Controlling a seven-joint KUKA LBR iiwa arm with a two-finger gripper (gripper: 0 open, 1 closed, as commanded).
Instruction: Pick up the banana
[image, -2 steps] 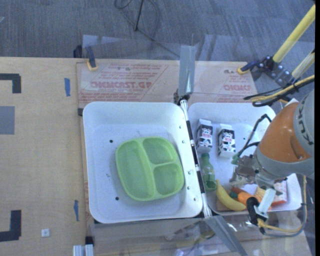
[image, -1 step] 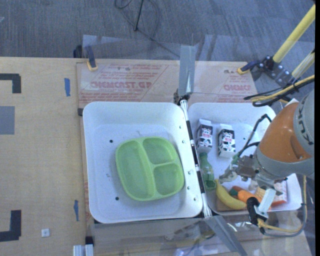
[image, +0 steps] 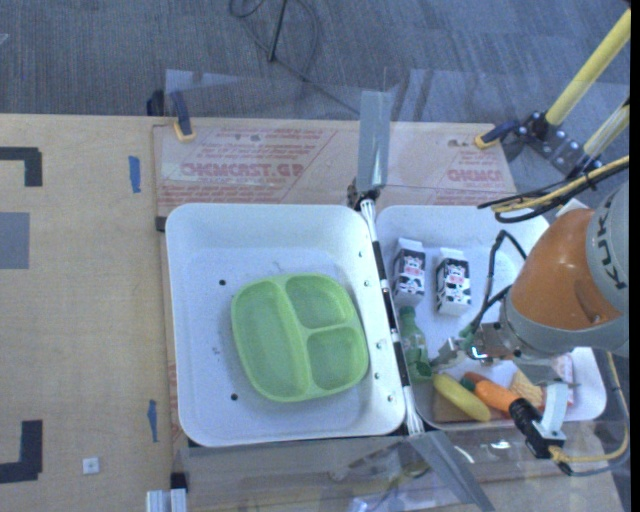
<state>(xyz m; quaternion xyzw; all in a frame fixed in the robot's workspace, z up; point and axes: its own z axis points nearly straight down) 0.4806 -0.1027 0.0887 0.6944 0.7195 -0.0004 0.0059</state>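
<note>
Banana: it lies in the right bin, near the front edge, yellow and tipped at a slant.
Neighbors: an orange carrot lies right beside the banana, maybe touching it. A green thing sits just to its left, by the bin wall.
Farther back: two little milk cartons stand side by side, well apart from the banana.
Left bin: a green plate with three parts rests in it.
Gripper: it hangs over the right bin, just behind the banana. It is small and partly hidden by the big orange arm, so it is too hard to tell how far open it is. Nothing shows between its tips.
What could go wrong: the banana has crowded neighbors, so the gripper may grab the carrot or bump the green thing.
Another worry: the banana is round and slanted, so it may roll or slip out of a pinch.
Wall worry: the bin's front edge is near, so the gripper could knock it.
</note>
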